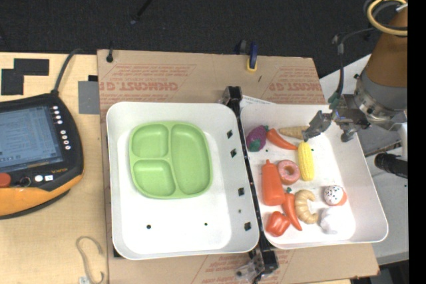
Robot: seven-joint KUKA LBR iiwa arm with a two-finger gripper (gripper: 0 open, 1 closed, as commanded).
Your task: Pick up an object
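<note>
A cardboard-covered bench against a dark floor carries two shallow white bins side by side. The right bin holds a heap of toy food: a yellow corn cob lies near its middle, upright along the bin, with a pink doughnut touching its left side and an orange carrot and a purple eggplant just above and to the left. Below these lie a tall orange piece, a croissant, a red pepper and a white ball with red spots. The gripper hangs over the bin's upper right part, just above the corn, its two fingers spread apart with nothing between them (one dark fingertip points down-left toward the cob). The left bin bears a green divided plate. A teach pendant rests at the bench's left.
</note>
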